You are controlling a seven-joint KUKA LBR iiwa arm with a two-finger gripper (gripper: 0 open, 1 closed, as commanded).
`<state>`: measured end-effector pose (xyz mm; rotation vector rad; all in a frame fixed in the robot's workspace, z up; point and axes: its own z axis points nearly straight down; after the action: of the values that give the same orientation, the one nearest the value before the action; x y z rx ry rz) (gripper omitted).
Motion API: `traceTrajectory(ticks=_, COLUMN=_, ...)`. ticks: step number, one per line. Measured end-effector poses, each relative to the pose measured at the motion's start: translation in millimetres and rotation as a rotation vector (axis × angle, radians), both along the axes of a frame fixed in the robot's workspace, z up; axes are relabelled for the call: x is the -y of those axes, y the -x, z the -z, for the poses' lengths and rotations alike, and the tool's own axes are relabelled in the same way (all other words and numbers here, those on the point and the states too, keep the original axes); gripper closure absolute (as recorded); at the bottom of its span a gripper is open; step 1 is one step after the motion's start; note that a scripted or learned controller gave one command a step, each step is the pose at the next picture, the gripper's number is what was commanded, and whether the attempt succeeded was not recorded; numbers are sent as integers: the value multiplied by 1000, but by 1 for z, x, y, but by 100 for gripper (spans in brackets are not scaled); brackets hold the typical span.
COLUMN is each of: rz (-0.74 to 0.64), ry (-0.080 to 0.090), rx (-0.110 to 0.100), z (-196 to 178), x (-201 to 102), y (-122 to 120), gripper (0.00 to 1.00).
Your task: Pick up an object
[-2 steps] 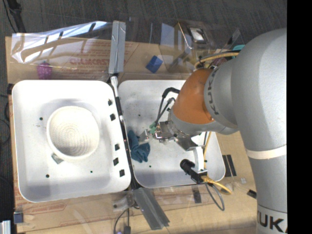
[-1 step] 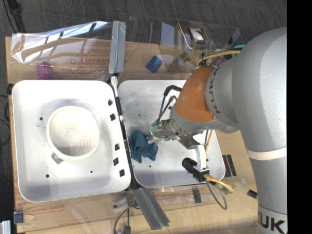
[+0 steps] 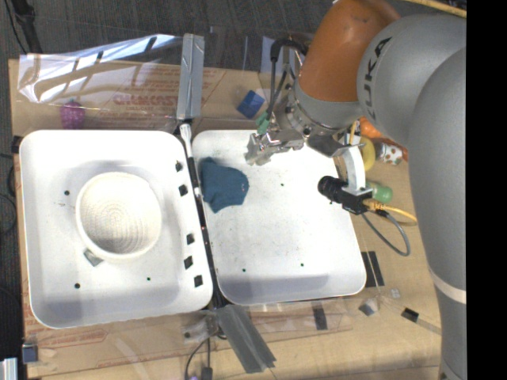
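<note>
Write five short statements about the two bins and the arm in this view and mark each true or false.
1. A blue cloth lies in the right bin. True.
2. The white bowl sits in the right bin. False: it sits in the left bin.
3. The end effector hangs over the far edge of the right bin. True.
4. The blue cloth is held between the end effector's fingers. False: it lies on the bin floor, apart from the end effector.
5. A small purple object lies inside the left bin. False: it lies on the bench beyond the left bin.
</note>
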<state>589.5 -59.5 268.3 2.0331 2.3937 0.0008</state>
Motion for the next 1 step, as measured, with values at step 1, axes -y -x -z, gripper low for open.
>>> traceTrajectory(ticks=1, rz=0, ry=0, rx=-1, z=0, x=0, y=0, gripper=0)
